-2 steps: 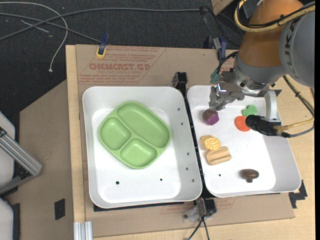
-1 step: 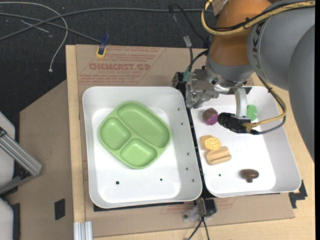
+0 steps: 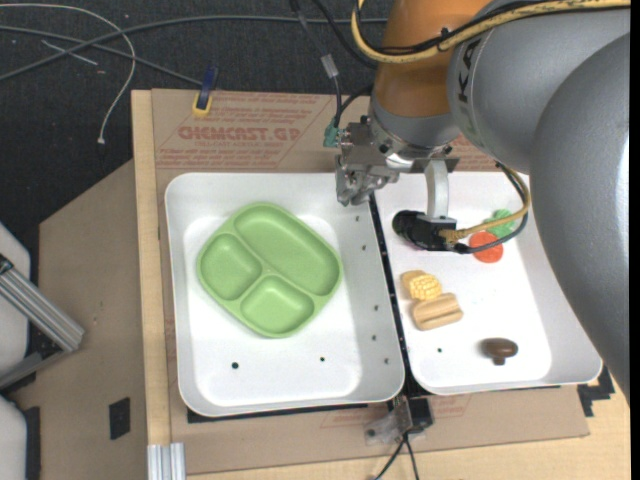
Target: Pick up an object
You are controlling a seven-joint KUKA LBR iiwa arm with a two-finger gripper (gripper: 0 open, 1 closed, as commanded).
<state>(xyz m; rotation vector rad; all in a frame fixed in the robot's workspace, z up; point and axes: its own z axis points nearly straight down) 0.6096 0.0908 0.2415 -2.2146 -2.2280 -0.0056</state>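
Observation:
My gripper (image 3: 352,186) hangs over the back end of the ridge where the two white bins meet, above the far right corner of the left bin (image 3: 190,298). Nothing shows in its grasp. The right bin (image 3: 540,318) holds a yellow corn-like piece (image 3: 421,286), a tan bread-like block (image 3: 438,313) just in front of it, a small brown lump (image 3: 499,349) near the front, and an orange-red item with green trim (image 3: 488,244) partly under the arm. All of these lie to the right of and nearer than the gripper.
A green three-compartment plate (image 3: 268,268) lies in the middle of the left bin. The big grey arm with its orange band (image 3: 430,28) covers the back right of the scene. Cardboard (image 3: 240,128) lies behind the bins, with a blue clip (image 3: 206,88) on its edge.

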